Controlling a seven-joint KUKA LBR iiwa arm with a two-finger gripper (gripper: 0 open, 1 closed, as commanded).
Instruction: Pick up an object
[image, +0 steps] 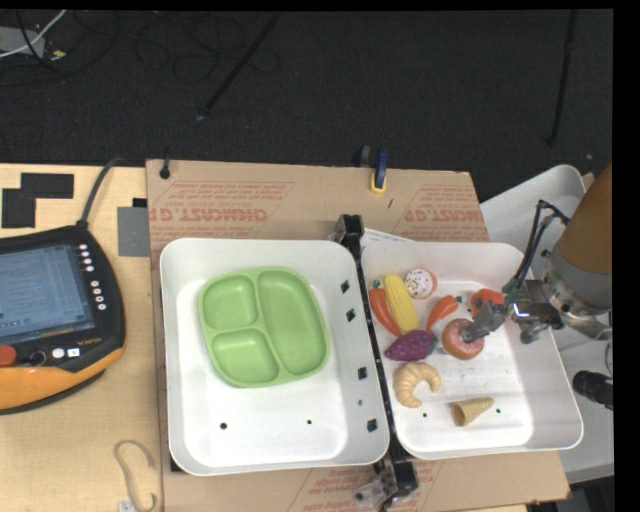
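The gripper is hovering in the right bin just over a round red toy, its grip state being impossible to tell, beside a purple grape bunch.

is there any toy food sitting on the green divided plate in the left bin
No. The green divided plate has bare compartments; the toy food all lies in the right bin.

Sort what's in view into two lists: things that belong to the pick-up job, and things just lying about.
Job:
gripper, low over the right bin
pink round toy under it
corn cob
purple grapes
croissant
ice-cream cone

Lying about:
green divided plate in the left bin
control pendant
blue and yellow clamp
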